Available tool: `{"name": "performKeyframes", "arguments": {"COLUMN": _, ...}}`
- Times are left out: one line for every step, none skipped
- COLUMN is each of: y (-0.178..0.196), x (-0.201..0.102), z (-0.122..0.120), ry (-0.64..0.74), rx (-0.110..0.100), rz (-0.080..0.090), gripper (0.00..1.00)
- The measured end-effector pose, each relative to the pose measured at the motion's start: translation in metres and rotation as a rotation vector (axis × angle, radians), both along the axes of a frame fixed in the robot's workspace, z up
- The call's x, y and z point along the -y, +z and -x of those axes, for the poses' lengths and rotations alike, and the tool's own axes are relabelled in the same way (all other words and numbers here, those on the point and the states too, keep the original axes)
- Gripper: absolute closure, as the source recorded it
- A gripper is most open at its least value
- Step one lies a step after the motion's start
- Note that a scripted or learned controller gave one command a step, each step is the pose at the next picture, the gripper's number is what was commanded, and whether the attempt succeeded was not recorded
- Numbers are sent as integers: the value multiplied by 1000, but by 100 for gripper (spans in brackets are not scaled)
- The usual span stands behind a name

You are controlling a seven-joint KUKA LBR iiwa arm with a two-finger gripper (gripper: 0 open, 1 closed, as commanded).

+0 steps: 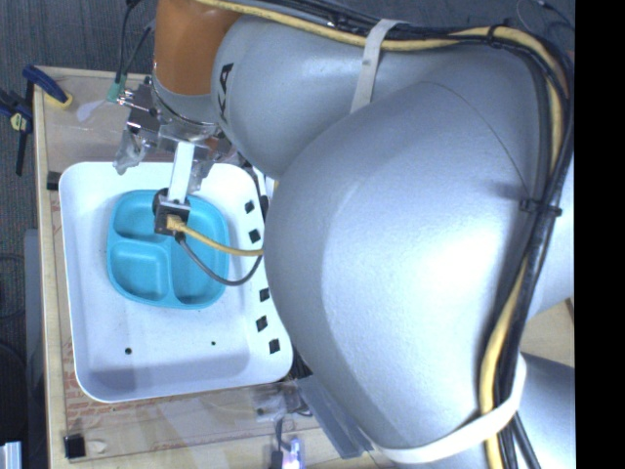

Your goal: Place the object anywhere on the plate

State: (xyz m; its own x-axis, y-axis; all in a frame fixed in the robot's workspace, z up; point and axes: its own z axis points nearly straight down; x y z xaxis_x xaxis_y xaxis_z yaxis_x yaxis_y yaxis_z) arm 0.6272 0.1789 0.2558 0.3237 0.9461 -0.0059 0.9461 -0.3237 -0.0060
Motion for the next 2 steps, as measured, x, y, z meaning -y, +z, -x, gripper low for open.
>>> {"name": "performKeyframes", "arguments": {"y": -99, "x": -40, "z": -19, "ry": -287, "rx": -4, "rz": 3, "gripper": 0}}
{"name": "performKeyframes", "arguments": {"y": -164, "x": 0, "z": -29, "ry": -586, "rx": 1, "rz": -1, "gripper": 0}}
